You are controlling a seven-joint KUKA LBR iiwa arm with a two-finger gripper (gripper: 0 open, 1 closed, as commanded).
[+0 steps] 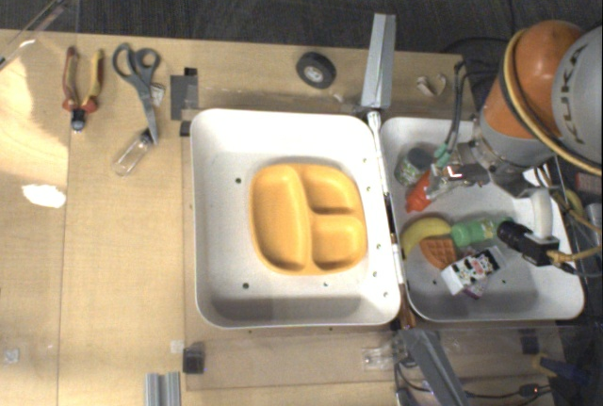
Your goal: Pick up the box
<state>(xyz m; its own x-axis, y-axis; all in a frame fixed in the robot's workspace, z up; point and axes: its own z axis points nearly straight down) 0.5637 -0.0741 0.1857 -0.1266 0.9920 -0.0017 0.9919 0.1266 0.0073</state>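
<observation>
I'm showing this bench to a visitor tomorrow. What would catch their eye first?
Likely the yellow divided tray, sitting alone in the middle of the left bin. Next, the arm's orange band at the right, above the right bin with its clutter of small items, including a small white box near the front.

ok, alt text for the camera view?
The gripper hangs over the right bin, above small items including a box. The left bin holds a yellow tray; scissors and pliers lie on the bench.

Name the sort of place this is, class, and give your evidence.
Probably a robotics lab bench: a robot arm reaches over two white bins, with scissors and pliers lying on the bench.
</observation>
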